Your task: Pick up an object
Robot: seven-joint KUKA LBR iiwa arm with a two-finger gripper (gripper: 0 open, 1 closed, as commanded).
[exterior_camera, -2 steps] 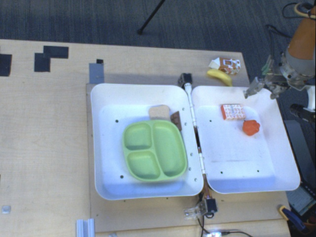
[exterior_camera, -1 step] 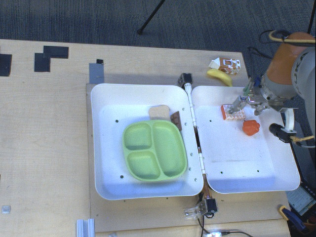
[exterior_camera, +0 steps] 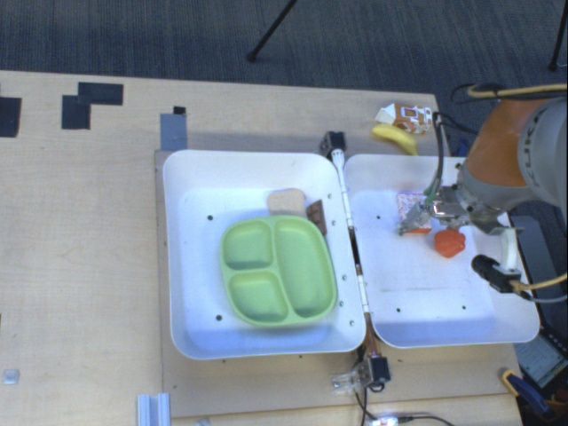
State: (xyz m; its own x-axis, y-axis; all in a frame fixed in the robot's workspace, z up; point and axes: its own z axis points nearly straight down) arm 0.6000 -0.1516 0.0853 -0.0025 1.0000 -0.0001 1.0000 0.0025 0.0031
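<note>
In the right bin [exterior_camera: 444,313], a crinkled silvery wrapper [exterior_camera: 410,208] lies near the middle of the far half. A small red-orange object [exterior_camera: 449,242] sits just to its right and a little nearer. My gripper [exterior_camera: 429,216] hangs low over the bin between these two, right against the wrapper's right edge and just above-left of the red object. The grey arm with its orange band [exterior_camera: 497,149] reaches in from the right and covers the bin's far right corner. Nothing shows between the fingers.
The left bin [exterior_camera: 186,238] holds a green three-compartment plate [exterior_camera: 279,271], with a tan piece [exterior_camera: 286,201] and a brown piece [exterior_camera: 315,211] behind it. A yellow banana [exterior_camera: 394,137] and a small packet [exterior_camera: 411,115] lie on the bench beyond the right bin.
</note>
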